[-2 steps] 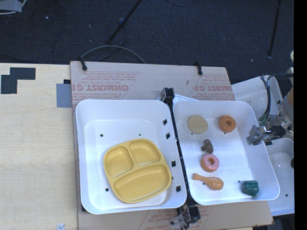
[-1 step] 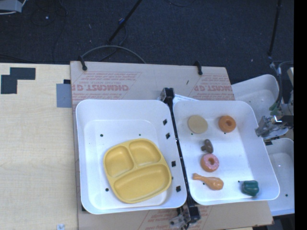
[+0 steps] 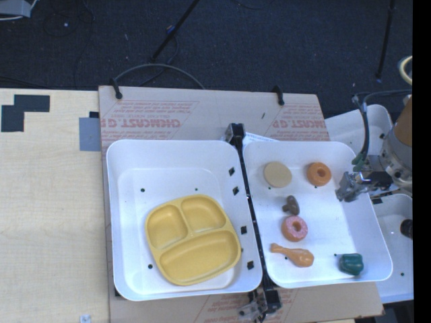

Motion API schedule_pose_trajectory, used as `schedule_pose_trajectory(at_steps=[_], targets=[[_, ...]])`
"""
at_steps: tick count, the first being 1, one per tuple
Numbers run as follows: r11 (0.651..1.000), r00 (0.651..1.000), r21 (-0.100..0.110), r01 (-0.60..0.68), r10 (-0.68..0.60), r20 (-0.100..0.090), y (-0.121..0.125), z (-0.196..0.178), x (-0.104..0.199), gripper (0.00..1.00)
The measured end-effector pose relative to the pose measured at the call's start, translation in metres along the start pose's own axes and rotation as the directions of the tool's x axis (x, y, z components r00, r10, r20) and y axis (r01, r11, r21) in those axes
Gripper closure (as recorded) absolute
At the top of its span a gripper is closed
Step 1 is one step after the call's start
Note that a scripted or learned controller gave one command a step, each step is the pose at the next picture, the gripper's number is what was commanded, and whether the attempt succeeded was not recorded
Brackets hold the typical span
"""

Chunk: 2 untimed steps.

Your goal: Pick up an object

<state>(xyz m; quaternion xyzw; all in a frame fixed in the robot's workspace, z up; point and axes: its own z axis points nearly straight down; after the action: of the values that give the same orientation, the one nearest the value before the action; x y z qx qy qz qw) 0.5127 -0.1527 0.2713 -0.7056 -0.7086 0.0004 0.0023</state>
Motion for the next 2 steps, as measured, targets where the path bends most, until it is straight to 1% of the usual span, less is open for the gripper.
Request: schedule_pose_trajectory(at_steps=[1,2], targets=[[1.0,1.0,0.0,0.001,-0.001,0.0,-0.011,0.0,0.054,1.0],[1.0,1.0,0.001,-0.001,0.001,0.001,-0.012,0.019,0.102,1.0]])
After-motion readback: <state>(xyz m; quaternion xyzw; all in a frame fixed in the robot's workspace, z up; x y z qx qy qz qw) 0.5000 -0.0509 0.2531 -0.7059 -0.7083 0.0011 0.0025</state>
